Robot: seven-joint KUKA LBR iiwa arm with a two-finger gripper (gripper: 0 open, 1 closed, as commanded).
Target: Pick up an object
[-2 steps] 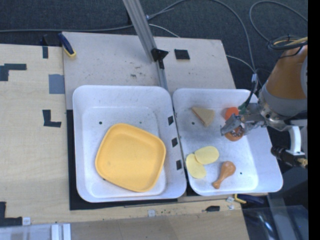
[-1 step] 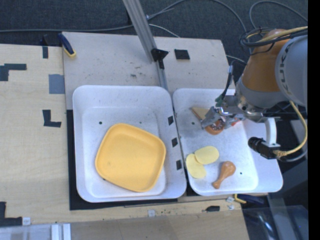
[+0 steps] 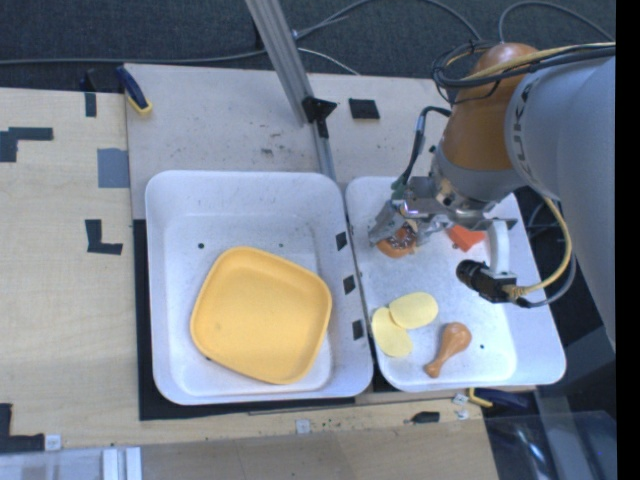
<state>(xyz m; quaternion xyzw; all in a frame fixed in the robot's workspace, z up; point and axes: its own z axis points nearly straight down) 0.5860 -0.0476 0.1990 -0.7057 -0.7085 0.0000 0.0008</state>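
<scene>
Pale tabletop (image 3: 230, 118), two white bins. Pincer (image 3: 405, 230) low over small orange-brown object (image 3: 398, 244) at right bin's (image 3: 530, 358) far edge; jaw state unreadable. Risk: off-centre closure nudges it aside.

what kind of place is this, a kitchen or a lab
Most likely a robot test bench in a lab: a grey arm reaches over two white bins, toy food such as a drumstick lies inside, and tape marks the bench.

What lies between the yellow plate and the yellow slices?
In the camera view, between plate and slices: the bins' adjoining white rims, with small black marks.
</scene>
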